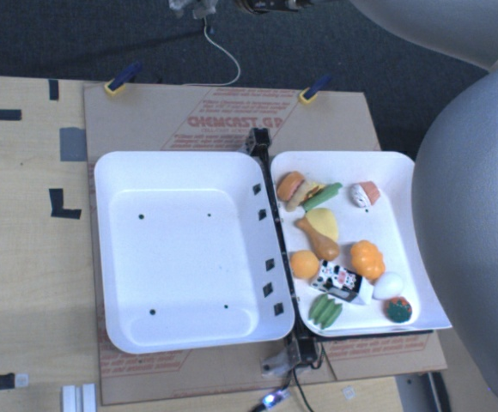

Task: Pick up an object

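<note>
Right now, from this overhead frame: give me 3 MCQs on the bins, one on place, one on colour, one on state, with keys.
1. Where do the toy foods lie?
A. in the left bin
B. in the right bin
C. on the cardboard

2. What colour is the pea pod at the right bin's near edge?
A. green
B. blue
C. purple

3. How do the two bins stand to each other?
A. stacked
B. far apart
C. side by side, edges meeting

Key:
1 B: the drumstick, the orange and the rest sit inside the right bin, none in the left bin.
2 A: the pea pod is green.
3 C: the inner rims of the bins run together along a row of black clips, on the cardboard.
</note>
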`<state>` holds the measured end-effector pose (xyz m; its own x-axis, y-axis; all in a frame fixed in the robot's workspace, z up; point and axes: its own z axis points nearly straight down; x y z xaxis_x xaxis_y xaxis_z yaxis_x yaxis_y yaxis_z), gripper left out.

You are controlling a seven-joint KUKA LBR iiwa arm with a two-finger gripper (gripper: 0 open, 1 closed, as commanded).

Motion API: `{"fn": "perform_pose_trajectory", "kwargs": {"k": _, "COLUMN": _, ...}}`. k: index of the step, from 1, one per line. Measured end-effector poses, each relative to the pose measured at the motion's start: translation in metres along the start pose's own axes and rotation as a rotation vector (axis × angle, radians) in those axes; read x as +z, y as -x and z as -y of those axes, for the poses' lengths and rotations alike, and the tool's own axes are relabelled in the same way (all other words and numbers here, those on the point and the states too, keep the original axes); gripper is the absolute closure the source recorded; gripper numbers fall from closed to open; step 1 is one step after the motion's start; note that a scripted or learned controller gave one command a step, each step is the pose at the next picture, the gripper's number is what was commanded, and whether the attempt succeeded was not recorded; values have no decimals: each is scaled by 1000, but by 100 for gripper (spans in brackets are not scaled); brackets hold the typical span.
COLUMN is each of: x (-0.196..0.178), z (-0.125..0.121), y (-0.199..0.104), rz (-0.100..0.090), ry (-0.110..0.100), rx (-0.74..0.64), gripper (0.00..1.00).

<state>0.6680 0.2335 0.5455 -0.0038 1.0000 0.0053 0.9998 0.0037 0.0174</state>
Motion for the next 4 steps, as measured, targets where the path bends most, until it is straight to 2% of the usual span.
{"fn": "perform_pose_trajectory", "kwargs": {"k": 1, "x": 111, "z": 2, "y": 1, "rz": 10, "ry": -29, "rx": 3, "gripper": 100}}
{"fn": "perform_pose_trajectory", "kwargs": {"k": 2, "x": 4, "z": 1, "y": 0, "rz": 2, "ry": -8, "rx": 0, "gripper": 100}}
{"fn": "perform_pose_trajectory", "kwargs": {"k": 3, "x": 241, "z": 6, "y": 2, "rz": 12, "ry": -35, "rx": 3, "gripper": 100}}
{"fn": "perform_pose_trajectory", "kwargs": {"k": 4, "x": 22, "z": 1, "y": 0, "rz": 0, "ry": 0, "rx": -1, "gripper": 100}}
